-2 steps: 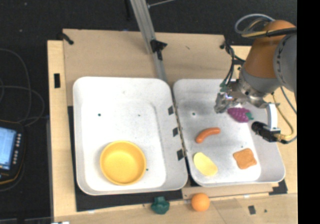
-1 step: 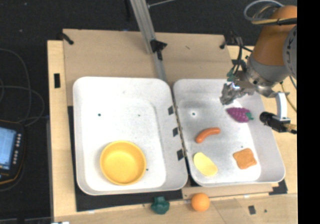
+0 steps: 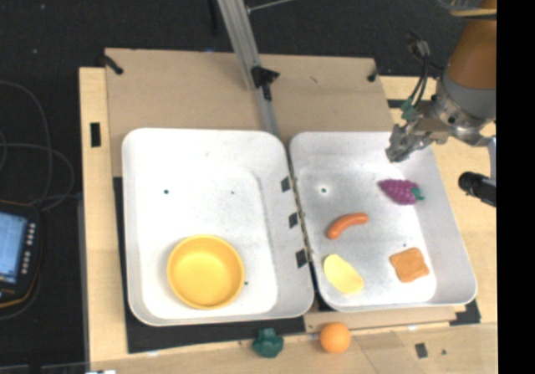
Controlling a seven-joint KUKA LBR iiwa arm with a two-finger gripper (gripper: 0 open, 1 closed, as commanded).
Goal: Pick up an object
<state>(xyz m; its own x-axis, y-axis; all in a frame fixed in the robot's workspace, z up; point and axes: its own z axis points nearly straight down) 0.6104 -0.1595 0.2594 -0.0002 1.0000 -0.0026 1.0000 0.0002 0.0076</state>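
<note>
Overhead, the dark hand (image 3: 403, 146) hovers at the right white bin's (image 3: 351, 155) far edge, just above the purple toy grape cluster (image 3: 399, 191), likely lining up a descent; whether it is spread or closed I cannot tell, and nothing shows in its grip.

The arm (image 3: 472, 54) is cut off at the right edge.

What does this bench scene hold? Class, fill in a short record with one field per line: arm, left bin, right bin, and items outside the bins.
arm: grey arm's two-finger gripper over the right bin's far right edge, above the grapes
left bin: round yellow plastic bowl
right bin: purple toy grape bunch, orange toy sausage, pale yellow toy piece, orange-brown square toy
outside bins: orange ball, small green toy
</note>
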